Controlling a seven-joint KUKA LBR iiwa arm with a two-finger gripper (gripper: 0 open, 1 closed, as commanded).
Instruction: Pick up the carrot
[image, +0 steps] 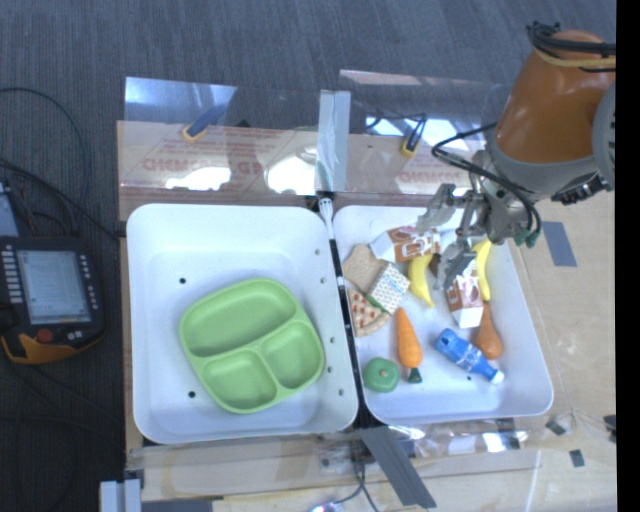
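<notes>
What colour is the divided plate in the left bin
Light green; the plate shows clearly in the camera view.

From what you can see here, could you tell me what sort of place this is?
Probably a robotics lab: a grey arm with its gripper above a bin of toy food, a teach pendant beside the bench, and carpet.

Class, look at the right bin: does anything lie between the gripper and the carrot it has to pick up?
Yes. The gripper hovers at the bin's far side, and a banana lies between it and the carrot. From above the carrot itself is uncovered, with a pizza slice and a green apple close beside it.
</notes>
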